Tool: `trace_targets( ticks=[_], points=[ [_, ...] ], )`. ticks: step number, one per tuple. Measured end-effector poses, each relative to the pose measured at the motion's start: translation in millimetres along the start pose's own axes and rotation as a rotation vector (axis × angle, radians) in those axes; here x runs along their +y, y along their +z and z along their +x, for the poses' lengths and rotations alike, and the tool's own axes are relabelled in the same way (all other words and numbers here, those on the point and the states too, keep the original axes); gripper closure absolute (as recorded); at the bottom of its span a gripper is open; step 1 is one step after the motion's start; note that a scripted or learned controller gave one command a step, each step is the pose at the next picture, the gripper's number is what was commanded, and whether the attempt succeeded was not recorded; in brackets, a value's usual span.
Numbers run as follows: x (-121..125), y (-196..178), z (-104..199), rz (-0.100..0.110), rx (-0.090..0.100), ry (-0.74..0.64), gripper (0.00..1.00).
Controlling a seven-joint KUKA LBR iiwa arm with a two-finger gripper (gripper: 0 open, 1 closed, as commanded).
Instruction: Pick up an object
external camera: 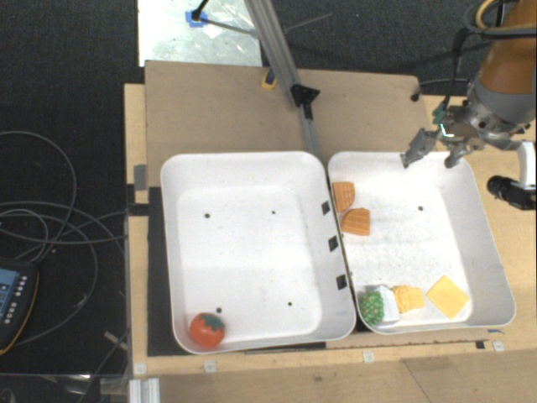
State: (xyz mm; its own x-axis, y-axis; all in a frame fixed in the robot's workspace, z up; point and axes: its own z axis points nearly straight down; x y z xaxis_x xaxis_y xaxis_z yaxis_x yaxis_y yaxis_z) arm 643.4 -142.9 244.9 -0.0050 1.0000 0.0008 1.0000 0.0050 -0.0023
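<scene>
Camera view: left bin (252, 175) holds tomato (206, 330) (near corner).

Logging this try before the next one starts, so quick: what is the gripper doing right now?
Gripper: open, holding nothing, hanging above the far edge of the right bin.

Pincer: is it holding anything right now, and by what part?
Nothing. The pincer is open over the right bin's far edge, with empty space between its fingers.
</scene>
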Motion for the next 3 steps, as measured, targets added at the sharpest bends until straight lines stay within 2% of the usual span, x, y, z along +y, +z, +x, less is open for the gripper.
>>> trace_targets(
  ticks=[1,2,3],
  points=[
    [1,-2,0,-0.004,-0.002,-0.002,0.0],
    [8,44,-5,0.0,-0.001,0.002,0.0],
    [3,86,-3,0.0,-0.001,0.003,0.0]
  ],
)
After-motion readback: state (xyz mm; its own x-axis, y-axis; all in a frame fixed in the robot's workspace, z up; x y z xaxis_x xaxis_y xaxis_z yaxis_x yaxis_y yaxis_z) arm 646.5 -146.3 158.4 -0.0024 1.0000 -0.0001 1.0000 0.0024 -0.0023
